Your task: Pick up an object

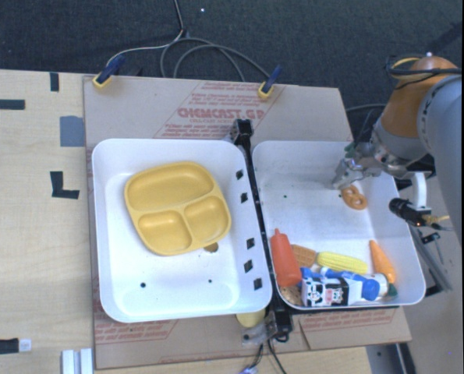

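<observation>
My gripper (348, 171) hangs over the far right part of the right bin (294, 170), at the end of the grey arm with the orange band (419, 92). A small orange-brown pretzel-like piece (355, 199) lies or hangs just below the gripper's tip; I cannot tell whether they touch. Along the bin's near side lie a red-orange sausage-shaped toy (285, 259), a corn cob (341, 262), a carrot (382, 261), a black-and-white milk carton (324, 291) and a blue-and-white bottle (368, 287).
The left bin (115, 271) holds a yellow divided plate (177, 207) with a small brown item (210, 247) at its near edge. A black divider (251, 209) runs between the bins. Cables and two clamps (270, 80) lie behind them.
</observation>
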`<move>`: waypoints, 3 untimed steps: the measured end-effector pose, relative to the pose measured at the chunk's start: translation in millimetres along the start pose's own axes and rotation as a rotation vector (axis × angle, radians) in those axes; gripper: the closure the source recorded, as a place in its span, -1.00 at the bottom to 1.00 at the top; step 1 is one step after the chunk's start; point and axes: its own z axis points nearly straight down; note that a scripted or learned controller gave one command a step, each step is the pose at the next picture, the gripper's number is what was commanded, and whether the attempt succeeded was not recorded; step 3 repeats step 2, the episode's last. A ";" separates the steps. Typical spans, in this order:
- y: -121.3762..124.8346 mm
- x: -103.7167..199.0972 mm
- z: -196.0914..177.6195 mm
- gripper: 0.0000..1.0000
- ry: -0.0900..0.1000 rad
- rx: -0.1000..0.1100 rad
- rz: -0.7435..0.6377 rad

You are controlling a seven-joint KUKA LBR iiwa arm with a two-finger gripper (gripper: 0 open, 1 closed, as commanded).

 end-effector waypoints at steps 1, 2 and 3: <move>3.0 0.3 -5.0 1.00 0.003 0.008 0.000; 20.0 17.0 1.7 1.00 0.002 0.006 -0.001; 20.0 17.0 1.7 1.00 0.002 0.006 -0.001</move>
